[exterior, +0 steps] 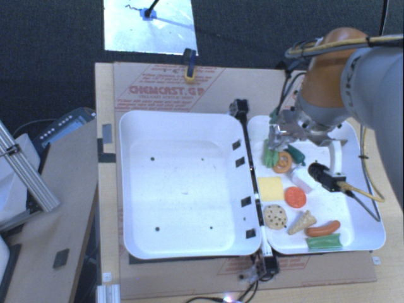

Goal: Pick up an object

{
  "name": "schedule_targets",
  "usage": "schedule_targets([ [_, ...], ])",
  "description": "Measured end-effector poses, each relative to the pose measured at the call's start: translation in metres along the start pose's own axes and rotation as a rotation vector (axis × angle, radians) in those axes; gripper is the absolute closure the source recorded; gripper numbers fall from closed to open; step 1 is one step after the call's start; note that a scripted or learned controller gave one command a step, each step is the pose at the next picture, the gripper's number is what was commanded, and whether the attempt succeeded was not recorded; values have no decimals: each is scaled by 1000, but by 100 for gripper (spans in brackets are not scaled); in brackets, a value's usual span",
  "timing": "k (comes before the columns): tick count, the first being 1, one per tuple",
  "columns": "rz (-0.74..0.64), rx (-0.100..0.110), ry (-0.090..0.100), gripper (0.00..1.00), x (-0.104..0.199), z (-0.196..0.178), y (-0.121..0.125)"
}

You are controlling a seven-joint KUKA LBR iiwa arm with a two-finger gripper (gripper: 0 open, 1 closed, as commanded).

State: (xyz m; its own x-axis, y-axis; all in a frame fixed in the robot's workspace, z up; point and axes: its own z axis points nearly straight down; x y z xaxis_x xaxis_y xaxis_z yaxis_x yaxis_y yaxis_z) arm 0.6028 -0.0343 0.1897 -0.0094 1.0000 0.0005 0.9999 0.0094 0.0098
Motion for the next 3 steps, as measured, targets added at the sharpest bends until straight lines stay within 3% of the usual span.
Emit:
schedule_targets([
  [1, 2, -8, 0, 100, 26, -224, -40],
  [2, 2, -1, -3, 100, 44, -260, 73],
  [3, 0, 2, 1, 100, 108, -333, 70],
])
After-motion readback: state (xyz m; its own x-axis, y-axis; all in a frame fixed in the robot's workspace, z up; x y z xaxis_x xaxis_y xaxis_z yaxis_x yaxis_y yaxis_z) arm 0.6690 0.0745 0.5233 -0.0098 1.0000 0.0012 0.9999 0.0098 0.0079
